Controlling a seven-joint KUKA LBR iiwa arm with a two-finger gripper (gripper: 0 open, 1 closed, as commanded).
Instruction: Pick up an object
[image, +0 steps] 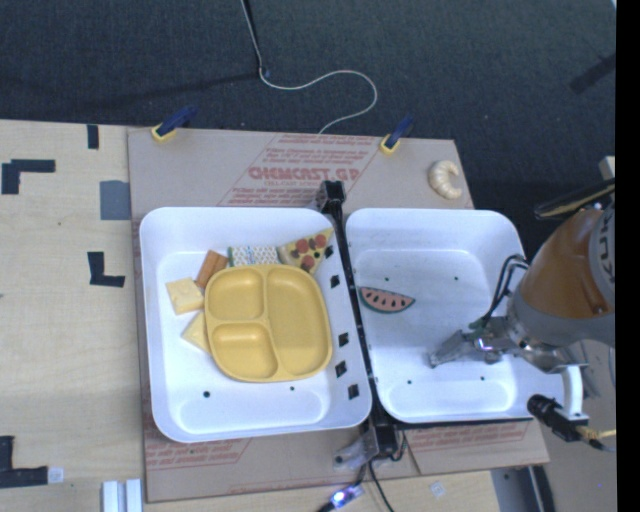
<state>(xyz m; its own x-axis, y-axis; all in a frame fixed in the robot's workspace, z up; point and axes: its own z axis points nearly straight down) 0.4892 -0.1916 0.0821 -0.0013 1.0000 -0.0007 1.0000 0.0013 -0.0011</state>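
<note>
A watermelon slice toy lies on the floor of the right bin, toward its left side. My gripper reaches in low from the right, near the bin's front, and sits below and to the right of the slice, apart from it. Nothing shows between its fingers. The left bin holds a yellow divided plate, a pizza slice toy, a brown block, pale yellow cheese pieces and a patterned piece.
A cardboard sheet lies under both bins, held by blue and yellow clips. A tan croissant-like toy rests on the cardboard behind the right bin. A white cable loops behind the bench.
</note>
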